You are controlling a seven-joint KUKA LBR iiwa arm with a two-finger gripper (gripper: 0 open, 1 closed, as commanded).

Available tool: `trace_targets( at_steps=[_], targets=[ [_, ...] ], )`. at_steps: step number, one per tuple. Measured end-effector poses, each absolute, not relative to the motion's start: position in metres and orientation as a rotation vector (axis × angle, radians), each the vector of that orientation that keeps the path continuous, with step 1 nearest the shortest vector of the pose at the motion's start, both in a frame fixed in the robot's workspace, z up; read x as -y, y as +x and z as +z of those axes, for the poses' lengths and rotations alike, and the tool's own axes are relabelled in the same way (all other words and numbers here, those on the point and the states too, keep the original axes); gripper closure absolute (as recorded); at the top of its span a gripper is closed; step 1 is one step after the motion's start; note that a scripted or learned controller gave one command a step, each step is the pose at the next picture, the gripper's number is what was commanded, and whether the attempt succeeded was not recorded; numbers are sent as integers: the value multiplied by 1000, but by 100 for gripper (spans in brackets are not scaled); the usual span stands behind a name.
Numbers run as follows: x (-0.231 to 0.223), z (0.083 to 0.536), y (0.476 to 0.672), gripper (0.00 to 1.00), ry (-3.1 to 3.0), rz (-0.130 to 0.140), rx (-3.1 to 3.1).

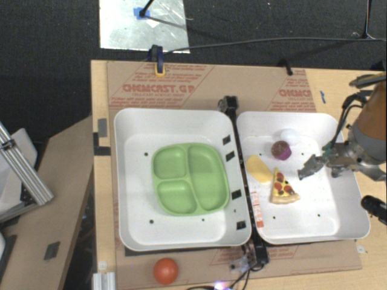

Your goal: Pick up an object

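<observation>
In the right bin (347,225) lie a pizza slice toy (282,188), a yellow piece (259,169) to its left and a purple round object (280,150) behind it. My gripper (307,167) reaches in from the right and hovers just right of the pizza slice. Nothing shows between its dark fingers. A green divided plate (189,178) rests in the left bin (130,132).
An orange ball (165,270) sits on the bench in front of the left bin. A black divider with clips runs between the bins (237,162). Cables cross the dark floor behind, and a metal frame (21,168) stands at the left.
</observation>
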State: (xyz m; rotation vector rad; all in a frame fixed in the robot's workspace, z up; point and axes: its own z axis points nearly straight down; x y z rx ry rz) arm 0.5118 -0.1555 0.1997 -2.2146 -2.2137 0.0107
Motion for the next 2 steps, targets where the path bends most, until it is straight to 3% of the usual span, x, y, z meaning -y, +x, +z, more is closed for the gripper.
trace_targets(
  at_steps=[1, 2],
  targets=[
    [155, 207, 515, 0, -2218, -1, 2226],
    [160, 164, 513, 0, -2220, 0, 2224]
  ],
)
